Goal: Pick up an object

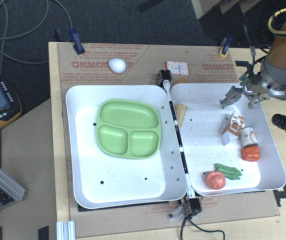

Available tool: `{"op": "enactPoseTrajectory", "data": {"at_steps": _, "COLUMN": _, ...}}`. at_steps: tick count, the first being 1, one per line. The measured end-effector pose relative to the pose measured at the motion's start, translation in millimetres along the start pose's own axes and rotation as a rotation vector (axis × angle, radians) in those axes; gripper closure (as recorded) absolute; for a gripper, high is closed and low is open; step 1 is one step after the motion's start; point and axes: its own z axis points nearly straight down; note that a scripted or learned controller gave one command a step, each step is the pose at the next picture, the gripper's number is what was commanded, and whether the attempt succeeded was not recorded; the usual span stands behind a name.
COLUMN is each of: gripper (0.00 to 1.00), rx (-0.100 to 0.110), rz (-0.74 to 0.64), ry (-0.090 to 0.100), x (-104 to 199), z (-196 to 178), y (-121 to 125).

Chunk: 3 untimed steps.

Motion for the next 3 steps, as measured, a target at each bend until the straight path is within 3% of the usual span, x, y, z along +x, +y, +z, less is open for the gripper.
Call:
{"op": "enactPoseTrajectory", "data": {"at_steps": 1, "gripper": 0.00, "rx": 0.003, "rz": 0.000, "ry": 0.002, "x": -33, "z": 3, "y": -15}}
{"op": "enactPoseTrajectory", "data": {"at_steps": 3, "gripper": 0.00, "rx": 0.005, "rz": -0.001, "ry": 0.004, "x": -22, "z": 54, "y": -19}}
